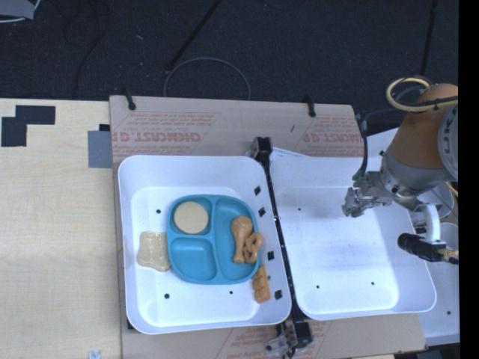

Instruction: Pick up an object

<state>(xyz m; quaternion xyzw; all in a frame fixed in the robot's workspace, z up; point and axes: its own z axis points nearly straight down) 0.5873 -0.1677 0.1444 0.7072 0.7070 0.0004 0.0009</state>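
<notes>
Over by the right edge of the right bin (352, 290) is where my arm (419, 144) is parked, with the claw (358, 200) hanging above that bin's floor near its far right side. Can't tell from this angle whether the claw is apart or together, it's just a grey blob from up here, and I see nothing in it.

All the stuff worth grabbing sits in the left bin (138, 305): a blue tray (196, 262) in the middle, with a round cracker (190, 217) in its far-left compartment and a pretzel-looking piece (245, 239) in the right one. A pale bread slice (153, 250) lies touching the tray's left edge, and a small brown chunk (260, 284) sits near the bin's near right corner.

So my read: basically nothing done yet. Whole pick is left, and the claw is well apart from every object.
</notes>
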